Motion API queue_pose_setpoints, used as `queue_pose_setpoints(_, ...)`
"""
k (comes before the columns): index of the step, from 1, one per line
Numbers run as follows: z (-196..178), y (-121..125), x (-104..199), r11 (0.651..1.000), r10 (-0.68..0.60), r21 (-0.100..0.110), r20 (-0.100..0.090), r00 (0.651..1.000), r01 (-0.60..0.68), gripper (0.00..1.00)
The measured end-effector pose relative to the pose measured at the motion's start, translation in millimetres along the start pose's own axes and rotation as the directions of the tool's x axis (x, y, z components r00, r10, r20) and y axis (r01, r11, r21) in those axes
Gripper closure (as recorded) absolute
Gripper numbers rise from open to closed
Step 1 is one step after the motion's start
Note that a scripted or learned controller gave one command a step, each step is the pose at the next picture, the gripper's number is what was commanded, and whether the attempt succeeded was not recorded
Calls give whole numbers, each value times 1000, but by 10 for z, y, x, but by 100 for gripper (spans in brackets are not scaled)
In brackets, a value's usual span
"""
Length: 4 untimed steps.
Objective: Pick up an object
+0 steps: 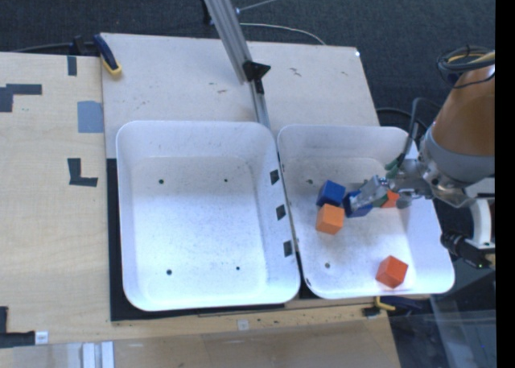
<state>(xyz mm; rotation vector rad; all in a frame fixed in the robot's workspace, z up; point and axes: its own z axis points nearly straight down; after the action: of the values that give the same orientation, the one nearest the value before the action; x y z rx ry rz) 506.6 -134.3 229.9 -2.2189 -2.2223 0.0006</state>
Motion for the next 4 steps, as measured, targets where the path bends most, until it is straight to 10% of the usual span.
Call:
queue_pose_setpoints(1,1085,215,291,1000,0,8,-1,1000,0,0)
queue_pose_setpoints(2,1404,636,316,1000,-1,2,0,1000,1,0)
queue_pose_setpoints(3,1386,290,405,1000,2,5,0,1000,-2,0)
queue_pose_setpoints(4,1293,300,409,1000,0,4,-1,1000,0,100)
